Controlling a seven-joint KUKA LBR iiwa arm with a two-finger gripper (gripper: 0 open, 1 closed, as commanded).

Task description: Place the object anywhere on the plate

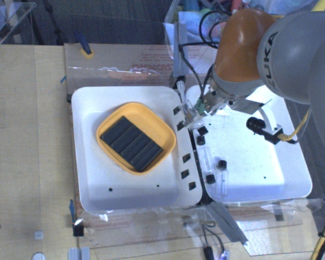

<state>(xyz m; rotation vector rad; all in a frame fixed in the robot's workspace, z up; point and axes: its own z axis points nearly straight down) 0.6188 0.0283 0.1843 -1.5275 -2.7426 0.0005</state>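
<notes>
Although the gripper hangs over the seam between the two bins, the thing that matters lies well off to its left. There the left bin bears a yellow plate, and a dark ribbed slab lies flat in the plate's middle, inside the rim on every side. I take the slab to be the task's object. It is well apart from the gripper, with the plate's right rim and a strip of bare bin floor between them.

At the gripper itself, clutter from cables and brackets hides the tip. I cannot tell whether it is clenched or released, and nothing shows as being held there.

Below and a little right of the gripper a small black piece sits on the floor of the right bin. Further right a black part on a yellow cable hangs over that bin. The arm and its orange band rise above and to the right.

Judging from how things lie, the placing looks done, and the step in hand is the close of the task. The next move calls only for the arm to get clear upward or rightward and not sweep left across the plate. If the slab is not the object, a fresh pick from the right bin is needed.
</notes>
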